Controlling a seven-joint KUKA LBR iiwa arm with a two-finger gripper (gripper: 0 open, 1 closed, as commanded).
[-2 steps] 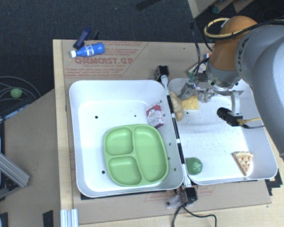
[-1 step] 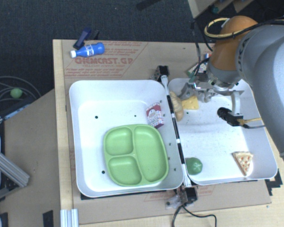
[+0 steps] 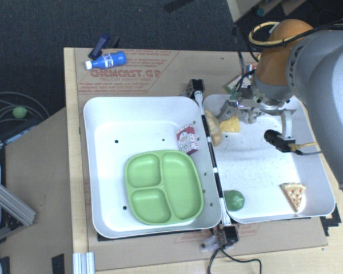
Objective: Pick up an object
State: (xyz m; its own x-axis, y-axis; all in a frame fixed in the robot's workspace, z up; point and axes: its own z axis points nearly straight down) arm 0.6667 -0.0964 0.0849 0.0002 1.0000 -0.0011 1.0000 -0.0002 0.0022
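Bins come first: my left bin [image 3: 97, 153] carries the green divided plate [image 3: 162, 186] and a small red packet [image 3: 187, 138], while my right bin [image 3: 263, 204] has a pizza slice toy [image 3: 294, 194] and a green ball [image 3: 234, 200]. My claw [image 3: 240, 108] hangs low at that bin's far corner over a yellow cheese wedge [image 3: 231, 124], probably because that's my chosen pick. Whether I'm clenched or released, I cannot tell.

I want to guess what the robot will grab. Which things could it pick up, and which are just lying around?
Could pick up: banana, cheese wedge, green ball, pizza slice, green tray, red packet.

Lying around: blue bottle, cables, small green ball off the bench.
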